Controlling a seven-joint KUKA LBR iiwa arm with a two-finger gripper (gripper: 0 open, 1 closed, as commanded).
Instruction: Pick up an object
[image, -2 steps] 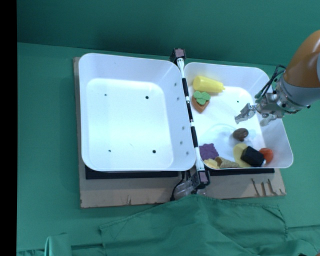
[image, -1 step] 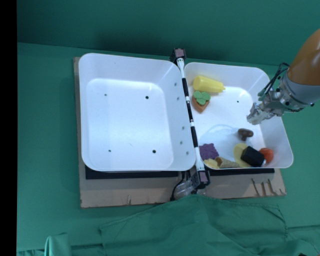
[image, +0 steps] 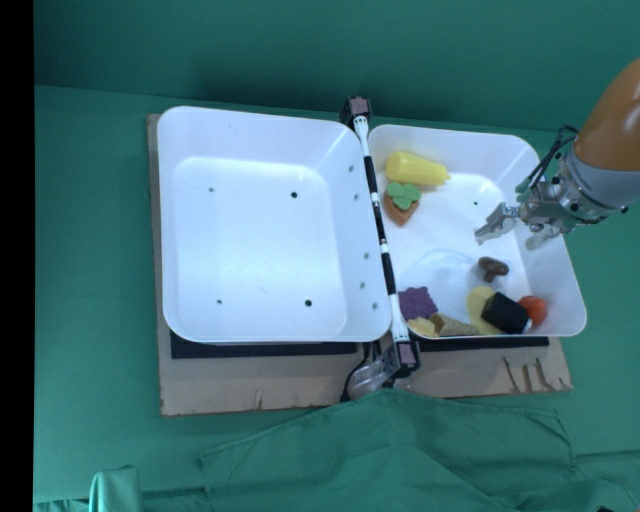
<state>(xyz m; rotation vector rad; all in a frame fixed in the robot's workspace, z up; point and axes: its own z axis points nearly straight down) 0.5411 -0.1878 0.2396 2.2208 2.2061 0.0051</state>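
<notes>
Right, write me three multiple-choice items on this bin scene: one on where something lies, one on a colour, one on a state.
1. Which bin holds the toy objects?
A. the left bin
B. the right bin
C. both bins alike

2. What colour is the long object at the far end of that bin?
A. yellow
B. blue
C. white

3. How does the gripper stand to the objects?
A. it grips the black block
B. it presses on the purple piece
C. it hangs apart from all of them

Key:
1 B: the objects all lie in the right bin, none in the left bin.
2 A: the long object beside the divider is yellow.
3 C: the gripper hangs over bare bin floor, apart from the brown piece and the black block.
</notes>
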